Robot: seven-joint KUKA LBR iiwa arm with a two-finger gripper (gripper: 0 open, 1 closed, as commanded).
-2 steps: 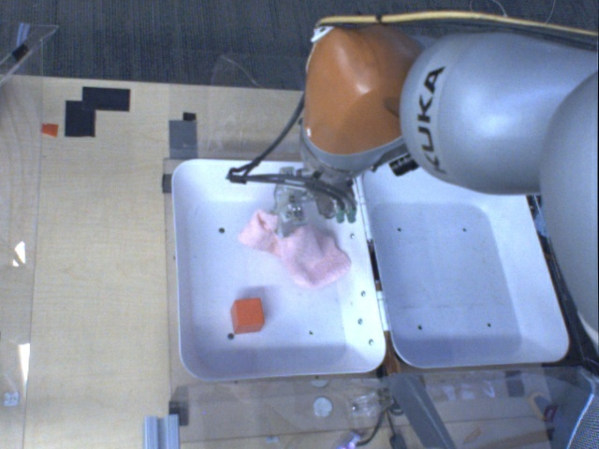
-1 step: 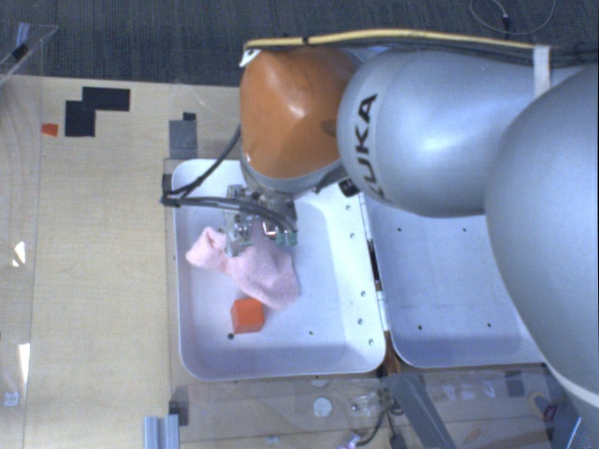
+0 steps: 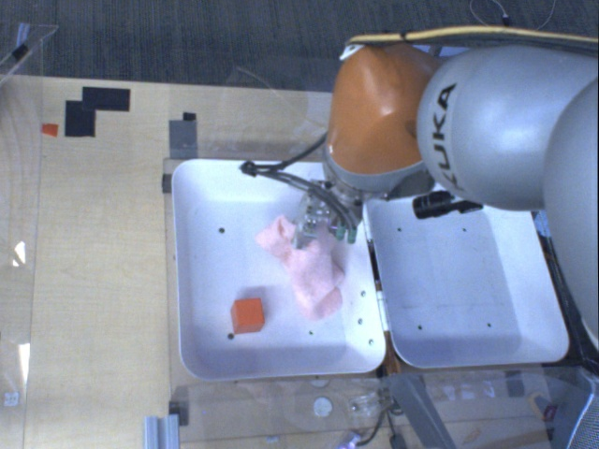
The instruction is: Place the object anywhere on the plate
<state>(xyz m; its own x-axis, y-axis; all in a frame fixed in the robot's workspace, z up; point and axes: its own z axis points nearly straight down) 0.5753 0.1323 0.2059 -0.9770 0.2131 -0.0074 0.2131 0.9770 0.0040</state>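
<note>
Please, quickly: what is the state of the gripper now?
Gripper: over the pink cloth in the left bin; open or closed cannot be told.

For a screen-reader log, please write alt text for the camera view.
A grey-and-orange arm's gripper hangs over a crumpled pink cloth in the left white bin, with a small orange block lying apart nearby.

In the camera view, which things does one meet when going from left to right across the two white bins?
Orange block → pink cloth → gripper above the cloth's upper part → right bin.
</note>
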